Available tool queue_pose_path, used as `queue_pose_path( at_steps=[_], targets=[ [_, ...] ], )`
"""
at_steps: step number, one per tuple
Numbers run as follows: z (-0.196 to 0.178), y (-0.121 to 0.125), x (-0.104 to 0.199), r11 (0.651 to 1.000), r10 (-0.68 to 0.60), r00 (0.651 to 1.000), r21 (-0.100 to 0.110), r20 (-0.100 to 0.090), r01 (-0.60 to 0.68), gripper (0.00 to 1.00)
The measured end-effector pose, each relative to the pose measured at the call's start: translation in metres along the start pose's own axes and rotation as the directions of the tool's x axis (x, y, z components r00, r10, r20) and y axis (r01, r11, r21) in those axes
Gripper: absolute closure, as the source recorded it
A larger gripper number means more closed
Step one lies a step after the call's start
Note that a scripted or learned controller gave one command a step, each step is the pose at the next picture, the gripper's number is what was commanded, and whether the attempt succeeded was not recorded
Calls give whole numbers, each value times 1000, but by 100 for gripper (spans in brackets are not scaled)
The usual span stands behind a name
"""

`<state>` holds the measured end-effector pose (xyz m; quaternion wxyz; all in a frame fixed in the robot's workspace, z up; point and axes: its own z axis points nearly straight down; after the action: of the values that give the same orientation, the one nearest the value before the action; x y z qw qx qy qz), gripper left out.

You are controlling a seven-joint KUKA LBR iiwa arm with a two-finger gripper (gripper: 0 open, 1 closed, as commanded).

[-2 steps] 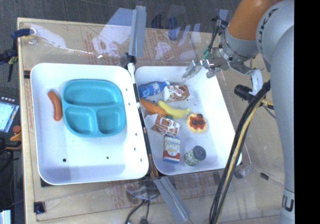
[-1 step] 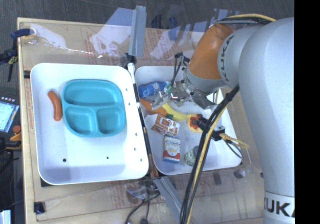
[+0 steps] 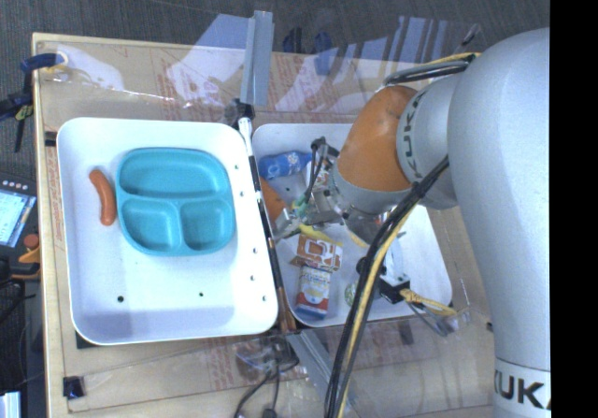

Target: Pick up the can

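- Camera view: the grey arm point(image 3: 486, 201) reaches in from the right, and its orange band point(image 3: 378, 150) hangs over the right bin point(image 3: 425, 257), covering much of that bin's middle.
- The end effector point(image 3: 318, 206) sits low in the right bin among clutter; I cannot tell how it stands or whether it has hold of anything.
- The can point(image 3: 314, 293) lies on its side near the front edge of the right bin, just in front of a brown and white packet point(image 3: 316, 250), and apart from the end effector.
- Near the end effector lie a blue and white packet point(image 3: 283, 165) at the bin's back left and an orange thing point(image 3: 272, 201) against the left wall, partly hidden.
- Black and yellow cables point(image 3: 369, 304) run down across the right bin, crossing beside the can.
- The left bin point(image 3: 149, 309) holds a blue divided tray point(image 3: 176, 198) with a sausage point(image 3: 103, 195) just to its left.
- The desk point(image 3: 131, 79) bears both bins; the things under the wrist are hard to make out.
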<state>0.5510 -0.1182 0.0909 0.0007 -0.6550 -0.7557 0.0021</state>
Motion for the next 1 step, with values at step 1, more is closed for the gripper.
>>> queue_pose_path(
  at_steps=[1],
  targets=[
    [-1,-75,5,995,-97,995,-5,3,97,0]
  ],
)
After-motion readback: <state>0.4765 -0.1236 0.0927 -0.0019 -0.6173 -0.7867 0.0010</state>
